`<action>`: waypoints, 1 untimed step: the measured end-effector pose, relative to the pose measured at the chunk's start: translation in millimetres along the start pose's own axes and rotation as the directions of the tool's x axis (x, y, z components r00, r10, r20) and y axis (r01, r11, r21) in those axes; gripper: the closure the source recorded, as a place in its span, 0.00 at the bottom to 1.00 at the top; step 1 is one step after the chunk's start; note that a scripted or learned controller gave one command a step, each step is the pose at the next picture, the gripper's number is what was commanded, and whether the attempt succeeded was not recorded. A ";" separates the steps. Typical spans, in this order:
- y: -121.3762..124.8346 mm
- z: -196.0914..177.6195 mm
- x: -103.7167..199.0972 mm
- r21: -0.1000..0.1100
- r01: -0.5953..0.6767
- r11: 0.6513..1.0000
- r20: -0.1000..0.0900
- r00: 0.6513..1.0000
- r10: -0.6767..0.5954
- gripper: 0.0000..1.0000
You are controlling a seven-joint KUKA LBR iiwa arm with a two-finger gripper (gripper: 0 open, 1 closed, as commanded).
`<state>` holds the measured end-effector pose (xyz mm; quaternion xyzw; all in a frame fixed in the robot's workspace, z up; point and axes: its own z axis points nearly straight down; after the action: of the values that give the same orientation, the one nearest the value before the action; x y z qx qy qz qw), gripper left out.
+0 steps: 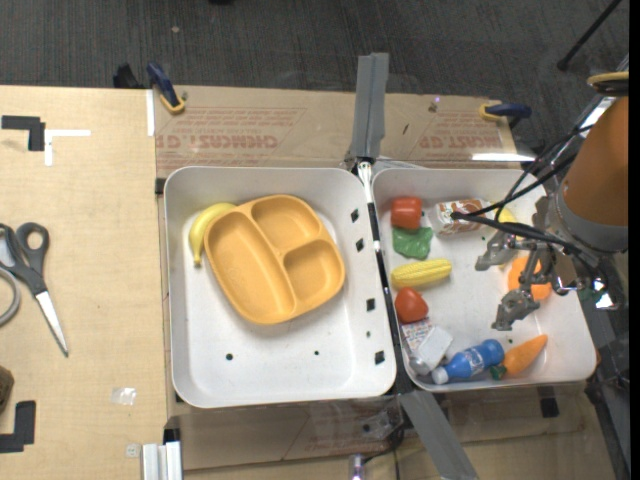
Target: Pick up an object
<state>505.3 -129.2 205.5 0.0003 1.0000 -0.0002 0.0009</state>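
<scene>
Blue bottle (pixel 473 361) (lying flat), carrot (pixel 526 353), corn (pixel 421 273)

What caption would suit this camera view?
Gripper hovering over toy food in the right bin; yellow plate in the left.

Right bin contents: small toy foods and packages, loosely scattered.

In the right bin (pixel 590 368), right half of the frame: a red tomato-like piece (pixel 406 211) at upper left, touching a green leafy piece (pixel 411 242) just below it. A yellow corn cob (pixel 421 273) lies flat beneath, roughly horizontal. Lower, a red-orange rounded piece (pixel 411 305) sits above a white packet (pixel 430 347). A blue bottle (pixel 470 361) lies on its side along the bottom wall, with an orange carrot (pixel 527 354) beside it at right. A printed wrapper (pixel 460 216) lies near the top. A small orange item (pixel 524 274) at right is partly hidden; its shape cannot be made out.
</scene>
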 end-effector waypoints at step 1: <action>-15.9 105.7 -59.9 0.000 -0.038 0.999 0.000 0.999 0.038 0.00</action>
<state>565.3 -145.2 99.9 0.0195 0.9998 -0.0002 0.0010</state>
